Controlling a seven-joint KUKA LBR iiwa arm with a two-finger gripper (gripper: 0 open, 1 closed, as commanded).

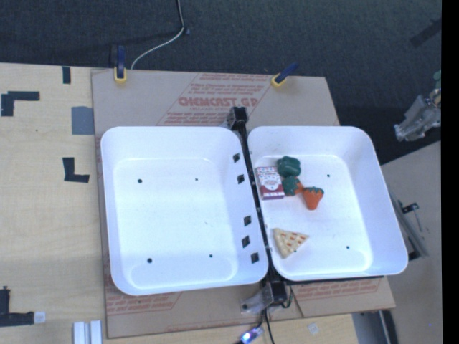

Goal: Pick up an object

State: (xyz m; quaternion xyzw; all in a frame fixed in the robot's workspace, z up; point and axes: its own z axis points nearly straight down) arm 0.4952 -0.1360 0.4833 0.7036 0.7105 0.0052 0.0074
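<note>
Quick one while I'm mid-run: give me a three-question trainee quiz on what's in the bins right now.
1. True or false: the pizza slice lies in the left bin.
2. Which item touches the green vegetable? A) pizza slice B) carrot C) small red card
3. Fill in: the gripper is at the view's ____ edge, outside both bins.

Key: 1 false, it lies in the right bin. 2 C. 3 right.

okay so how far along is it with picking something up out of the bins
Nothing looks done yet. The carrot, green toy, small card and pizza slice all lie in the right bin. The gripper sits off to the right, outside the bin, holding nothing visible. Reaching in, grasping and lifting are all left.
</note>
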